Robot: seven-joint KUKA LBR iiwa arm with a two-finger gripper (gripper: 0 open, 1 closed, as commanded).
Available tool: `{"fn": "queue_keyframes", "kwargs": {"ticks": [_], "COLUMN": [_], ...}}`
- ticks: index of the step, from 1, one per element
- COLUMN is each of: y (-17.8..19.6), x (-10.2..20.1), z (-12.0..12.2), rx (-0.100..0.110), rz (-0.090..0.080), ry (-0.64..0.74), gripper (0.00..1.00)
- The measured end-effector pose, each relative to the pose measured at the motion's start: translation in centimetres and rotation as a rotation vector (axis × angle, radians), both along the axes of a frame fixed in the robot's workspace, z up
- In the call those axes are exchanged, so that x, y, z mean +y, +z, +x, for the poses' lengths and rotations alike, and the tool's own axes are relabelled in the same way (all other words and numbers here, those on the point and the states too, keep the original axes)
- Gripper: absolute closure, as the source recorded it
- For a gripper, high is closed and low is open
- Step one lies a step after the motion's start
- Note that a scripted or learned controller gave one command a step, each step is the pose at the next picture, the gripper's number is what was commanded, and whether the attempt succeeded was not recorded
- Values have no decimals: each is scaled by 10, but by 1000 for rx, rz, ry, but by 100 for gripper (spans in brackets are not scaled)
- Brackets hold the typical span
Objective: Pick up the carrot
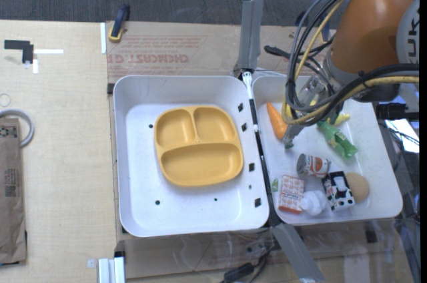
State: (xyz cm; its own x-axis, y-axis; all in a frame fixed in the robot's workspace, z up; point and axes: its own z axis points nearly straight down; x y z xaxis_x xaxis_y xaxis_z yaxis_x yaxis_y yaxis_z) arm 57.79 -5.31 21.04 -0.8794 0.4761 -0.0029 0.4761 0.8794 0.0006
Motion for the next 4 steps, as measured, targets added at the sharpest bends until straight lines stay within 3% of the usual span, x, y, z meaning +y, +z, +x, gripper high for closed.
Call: {"fn": "queue_keyframes", "kwargs": {"ticks": [1, 2, 3, 4], "y": [93, -19, -18, -102], "x": [-4, 4, -10, -50], "z": [55, 30, 42, 31], "rx": [-1, 1, -2, -17], "rz": [-1, 0, -2, -9], "ry": [183, 219, 812, 753], "gripper": [0, 0, 0, 0]}}
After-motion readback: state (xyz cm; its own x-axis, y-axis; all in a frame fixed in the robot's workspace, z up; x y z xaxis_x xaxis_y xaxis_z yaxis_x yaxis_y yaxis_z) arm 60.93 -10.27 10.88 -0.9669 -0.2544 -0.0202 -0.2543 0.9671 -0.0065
